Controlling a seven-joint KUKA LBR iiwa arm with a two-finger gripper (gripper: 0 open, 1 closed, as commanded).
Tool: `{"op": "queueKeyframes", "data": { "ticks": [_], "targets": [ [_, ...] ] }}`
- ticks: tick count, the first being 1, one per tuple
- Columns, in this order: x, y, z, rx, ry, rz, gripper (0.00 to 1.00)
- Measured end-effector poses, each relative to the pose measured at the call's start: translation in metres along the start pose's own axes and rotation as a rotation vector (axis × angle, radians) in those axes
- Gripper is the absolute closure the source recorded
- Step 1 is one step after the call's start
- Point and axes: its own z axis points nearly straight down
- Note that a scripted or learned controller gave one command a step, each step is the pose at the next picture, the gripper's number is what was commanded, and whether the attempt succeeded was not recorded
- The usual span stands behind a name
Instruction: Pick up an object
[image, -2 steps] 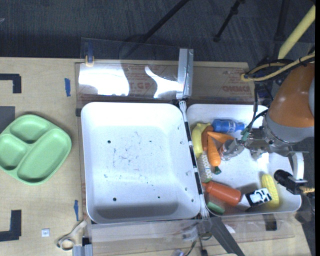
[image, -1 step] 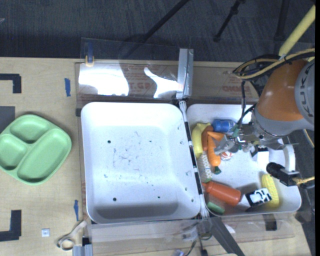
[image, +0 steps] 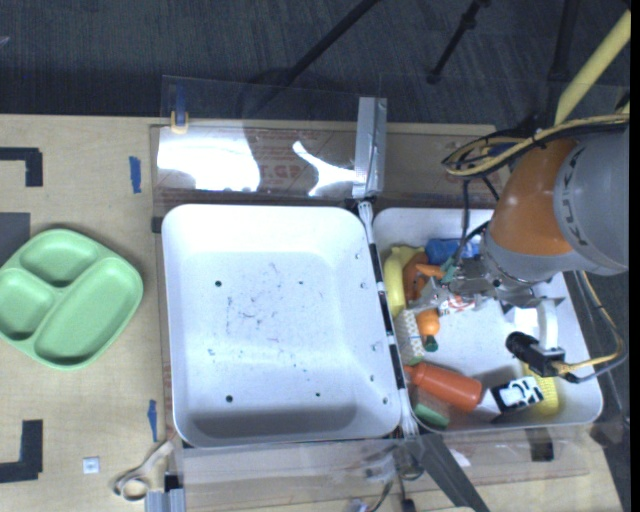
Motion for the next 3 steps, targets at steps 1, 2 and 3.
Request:
{"op": "queueKeyframes", "data": {
  "ticks": [1, 2, 3],
  "targets": [
    [0.000, 0.001, -0.010, -0.002, 0.001, 0.001, 1.00],
    [0.055, -0.022, -0.116, 0.006, 0.001, -0.013, 1.00],
    [0.058, 0.027, -0.100, 0.006, 0.000, 0.026, 1.00]
  ]
}}
